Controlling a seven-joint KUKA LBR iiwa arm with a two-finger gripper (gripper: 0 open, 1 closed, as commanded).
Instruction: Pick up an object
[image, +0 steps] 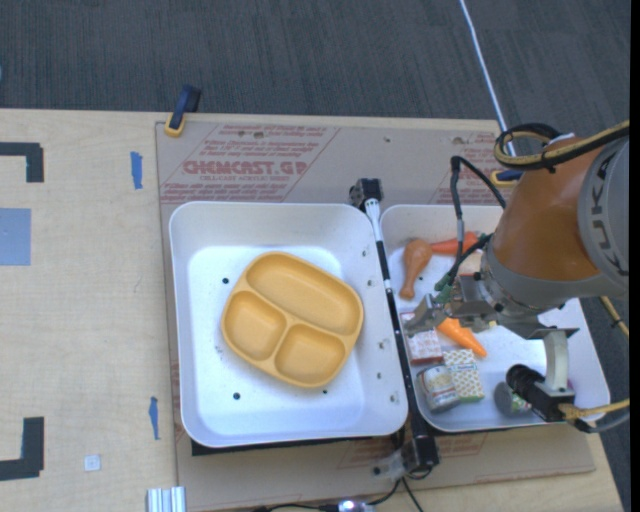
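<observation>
My gripper (437, 313) is low in the right bin (596, 372), reaching in from the right. Just below and right of it lies a small orange carrot (463, 337), close to the gripper or touching it; I cannot tell which. A tan chicken drumstick (413, 263) and a second carrot (446, 245) lie at the bin's back left. A red and white packet (424, 347), a small can (437, 386) and a checkered box (464, 371) sit at the front left. The arm hides the middle and right of this bin.
The left bin (190, 300) holds a yellow three-compartment plate (291, 318) in its middle. The raised rim between the two bins (388, 290) runs just left of the gripper. A blue and yellow clip (182, 108) lies on the bench behind.
</observation>
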